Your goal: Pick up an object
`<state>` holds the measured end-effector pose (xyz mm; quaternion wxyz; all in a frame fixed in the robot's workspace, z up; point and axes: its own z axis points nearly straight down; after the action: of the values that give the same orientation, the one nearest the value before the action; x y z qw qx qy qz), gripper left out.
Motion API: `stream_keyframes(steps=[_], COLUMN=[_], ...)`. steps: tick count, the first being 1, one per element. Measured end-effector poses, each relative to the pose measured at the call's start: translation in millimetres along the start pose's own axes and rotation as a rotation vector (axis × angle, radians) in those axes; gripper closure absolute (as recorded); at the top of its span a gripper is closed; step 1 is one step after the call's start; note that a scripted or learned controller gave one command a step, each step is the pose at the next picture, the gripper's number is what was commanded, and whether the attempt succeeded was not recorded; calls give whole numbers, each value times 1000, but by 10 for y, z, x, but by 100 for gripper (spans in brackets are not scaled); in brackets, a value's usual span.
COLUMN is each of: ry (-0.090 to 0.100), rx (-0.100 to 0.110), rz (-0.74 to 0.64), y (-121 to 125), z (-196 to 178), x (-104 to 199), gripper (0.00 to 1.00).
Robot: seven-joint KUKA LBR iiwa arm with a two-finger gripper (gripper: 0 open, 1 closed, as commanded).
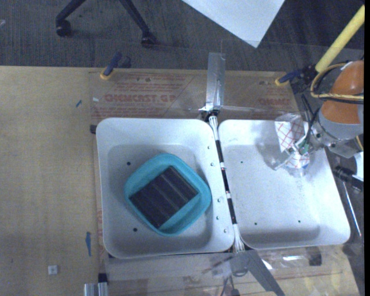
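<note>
A teal square container (167, 193) with a dark ridged inside lies tilted in the left bin (115, 139). A crumpled clear wrapper with a red checked pattern (286, 134) sits at the far right of the right bin (277, 219). My gripper (303, 148) reaches in from the right, under the orange-banded wrist (346, 87), and its tip is right against the wrapper's right side. The arm body and the wrapper's folds blur together at the tip, so I cannot make out whether the wrapper is held.
A metal divider post (215, 81) stands behind the seam between the bins. A yellow rod (345, 36) and cables (324, 75) hang by the arm at the upper right. A white sheet (237, 14) lies on the floor beyond the bench.
</note>
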<state>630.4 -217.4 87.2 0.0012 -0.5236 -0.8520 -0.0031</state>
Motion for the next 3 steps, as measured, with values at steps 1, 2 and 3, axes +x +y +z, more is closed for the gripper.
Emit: stream_keyframes(steps=[1, 2, 3], ry=[-4, -7, -8], rx=[-4, 2, 2], rz=[0, 164, 262], y=[12, 639, 509], z=[-110, -1448, -2255], x=[-8, 1136, 619], gripper=[100, 100, 100])
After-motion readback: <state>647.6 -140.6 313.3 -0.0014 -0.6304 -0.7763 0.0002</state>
